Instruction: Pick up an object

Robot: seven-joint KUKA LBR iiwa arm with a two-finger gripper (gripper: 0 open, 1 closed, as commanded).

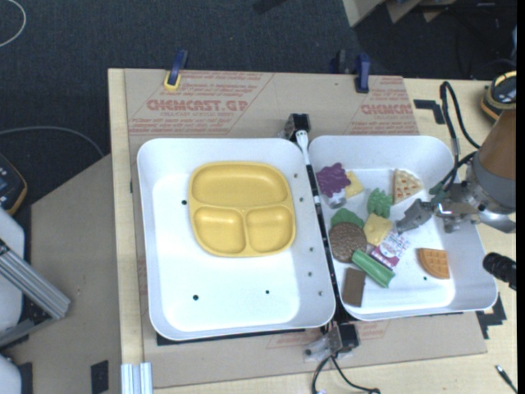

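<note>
Two shallow white bins side by side on the surface [246, 97]. In the left bin [164, 286], a yellow divided tray [242, 208], lying flat toward the far side. In the right bin [463, 290], a cluster of toy food: purple grapes [332, 179], pizza slice [404, 185] near the far wall, green piece [379, 201], round brown cookie [347, 240], green cucumber [373, 268], brown chocolate bar [354, 286] at the near edge, orange waffle [434, 262] set apart to the right. Reaching in from the right, the grey arm, with the gripper [410, 217] low over the cluster, just beside a small pink-and-white wrapper [392, 249]. Cannot tell whether the jaws are open or closed; nothing visibly between them.
</note>
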